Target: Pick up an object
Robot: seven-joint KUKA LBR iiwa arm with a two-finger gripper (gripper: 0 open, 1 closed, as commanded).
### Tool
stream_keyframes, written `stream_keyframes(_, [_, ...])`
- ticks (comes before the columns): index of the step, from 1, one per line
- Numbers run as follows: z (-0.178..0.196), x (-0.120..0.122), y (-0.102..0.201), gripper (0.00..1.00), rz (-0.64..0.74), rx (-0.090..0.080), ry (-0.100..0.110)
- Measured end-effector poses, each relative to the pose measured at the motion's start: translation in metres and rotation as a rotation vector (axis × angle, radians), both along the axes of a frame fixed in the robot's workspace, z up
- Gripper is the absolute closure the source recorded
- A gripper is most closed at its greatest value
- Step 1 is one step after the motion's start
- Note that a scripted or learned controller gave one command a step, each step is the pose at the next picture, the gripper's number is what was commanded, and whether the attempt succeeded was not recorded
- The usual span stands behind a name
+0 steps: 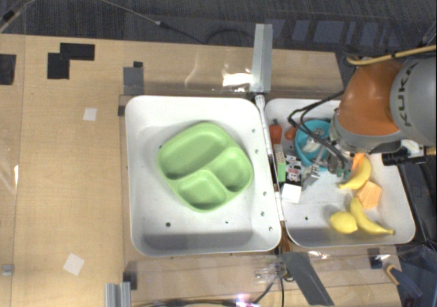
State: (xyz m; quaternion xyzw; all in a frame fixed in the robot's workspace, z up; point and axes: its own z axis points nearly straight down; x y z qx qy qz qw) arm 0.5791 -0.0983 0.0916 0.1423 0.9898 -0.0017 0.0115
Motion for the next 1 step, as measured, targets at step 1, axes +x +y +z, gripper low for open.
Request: stream_keyframes(1, [0.0007,-0.0243,0.0034,0.00,-0.116,-0.004,-0.003])
